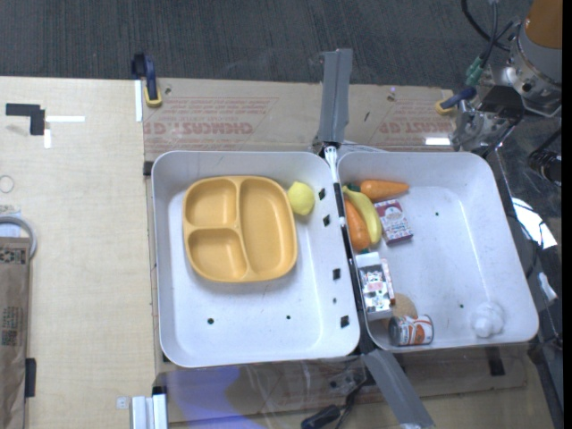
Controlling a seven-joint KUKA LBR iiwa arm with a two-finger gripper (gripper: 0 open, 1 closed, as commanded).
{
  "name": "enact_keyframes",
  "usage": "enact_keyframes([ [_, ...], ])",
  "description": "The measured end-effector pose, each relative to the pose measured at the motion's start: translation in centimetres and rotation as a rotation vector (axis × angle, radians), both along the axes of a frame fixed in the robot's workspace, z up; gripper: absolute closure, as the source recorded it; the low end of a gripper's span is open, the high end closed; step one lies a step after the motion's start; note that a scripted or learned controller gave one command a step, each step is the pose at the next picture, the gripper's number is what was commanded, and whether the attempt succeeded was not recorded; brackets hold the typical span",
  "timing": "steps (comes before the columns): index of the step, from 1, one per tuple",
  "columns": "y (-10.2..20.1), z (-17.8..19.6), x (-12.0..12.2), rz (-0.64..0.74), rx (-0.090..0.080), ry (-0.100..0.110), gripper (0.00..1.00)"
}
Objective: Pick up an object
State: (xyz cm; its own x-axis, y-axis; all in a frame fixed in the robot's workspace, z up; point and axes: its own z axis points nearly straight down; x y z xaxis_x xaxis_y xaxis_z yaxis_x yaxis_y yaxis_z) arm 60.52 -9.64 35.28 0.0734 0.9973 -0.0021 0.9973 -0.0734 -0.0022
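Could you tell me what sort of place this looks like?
Probably a robotics lab test bench: two white bins side by side, toy food such as a banana and a yellow divided plate, and the arm with loose cabling.

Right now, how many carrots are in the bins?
2, both in the right bin: one carrot by its far-left corner, another carrot beside the banana, partly hidden.
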Motion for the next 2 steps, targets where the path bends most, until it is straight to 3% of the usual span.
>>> enact_keyframes([
  [1,7.1,1.4,0.6,-0.013,0.000,0.001,1.00],
  [2,14.5,-0.8,3.2,-0.124,0.000,0.001,1.00],
])
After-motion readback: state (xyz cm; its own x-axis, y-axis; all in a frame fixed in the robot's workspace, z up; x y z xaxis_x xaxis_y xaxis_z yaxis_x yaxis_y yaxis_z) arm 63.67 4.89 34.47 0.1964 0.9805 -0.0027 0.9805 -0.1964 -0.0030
